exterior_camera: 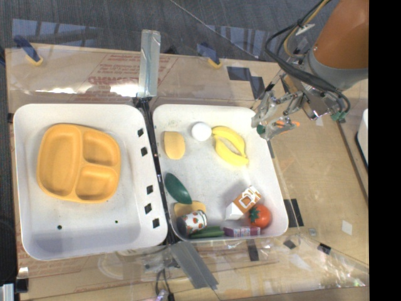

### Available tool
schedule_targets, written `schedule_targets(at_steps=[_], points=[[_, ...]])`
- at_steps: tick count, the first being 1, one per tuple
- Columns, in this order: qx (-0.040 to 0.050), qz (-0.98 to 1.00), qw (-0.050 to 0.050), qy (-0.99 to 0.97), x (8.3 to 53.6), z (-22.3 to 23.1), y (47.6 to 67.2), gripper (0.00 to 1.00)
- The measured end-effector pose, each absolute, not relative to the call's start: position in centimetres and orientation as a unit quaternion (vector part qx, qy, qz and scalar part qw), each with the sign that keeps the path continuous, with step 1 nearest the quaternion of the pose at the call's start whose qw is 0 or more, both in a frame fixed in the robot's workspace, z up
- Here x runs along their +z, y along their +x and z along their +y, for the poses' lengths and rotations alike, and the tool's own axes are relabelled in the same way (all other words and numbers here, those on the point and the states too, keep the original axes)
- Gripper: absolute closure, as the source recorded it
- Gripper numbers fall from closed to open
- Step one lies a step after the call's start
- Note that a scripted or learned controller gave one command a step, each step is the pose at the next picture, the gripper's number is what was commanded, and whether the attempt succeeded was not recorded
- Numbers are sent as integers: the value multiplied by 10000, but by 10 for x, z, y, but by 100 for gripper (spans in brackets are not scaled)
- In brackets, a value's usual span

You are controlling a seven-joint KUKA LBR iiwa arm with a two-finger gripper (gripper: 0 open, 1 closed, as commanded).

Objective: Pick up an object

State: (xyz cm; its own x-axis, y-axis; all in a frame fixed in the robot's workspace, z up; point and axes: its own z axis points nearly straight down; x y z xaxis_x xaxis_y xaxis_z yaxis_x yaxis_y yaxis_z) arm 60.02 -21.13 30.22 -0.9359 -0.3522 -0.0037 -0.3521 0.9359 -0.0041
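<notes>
end effector (270,125) at right bin rim | grip state unclear (blurred) | banana (229,146) just left

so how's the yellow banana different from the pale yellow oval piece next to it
The curved yellow banana is bright yellow, while the pale yellow oval piece is a duller, paler tan-yellow. The banana is long, bent and lies at a slant; the oval piece is short, rounded and stands nearly straight up in the view. The banana is also the larger of the two. Both lie in the upper part of the right white bin, flanking a small white ball.
</notes>
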Motion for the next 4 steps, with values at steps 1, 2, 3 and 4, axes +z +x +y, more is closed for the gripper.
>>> schedule_targets(at_steps=[1, 2, 3, 4], points=[[-29, 9836, 38, -1802, 313, -211, 601, 100], [8, 9876, -11, -1567, 241, -185, 571, 100], [-7, 9637, 20, -2669, 262, -191, 651, 100], [-16, 9437, 26, -3309, 298, -208, 646, 100]])
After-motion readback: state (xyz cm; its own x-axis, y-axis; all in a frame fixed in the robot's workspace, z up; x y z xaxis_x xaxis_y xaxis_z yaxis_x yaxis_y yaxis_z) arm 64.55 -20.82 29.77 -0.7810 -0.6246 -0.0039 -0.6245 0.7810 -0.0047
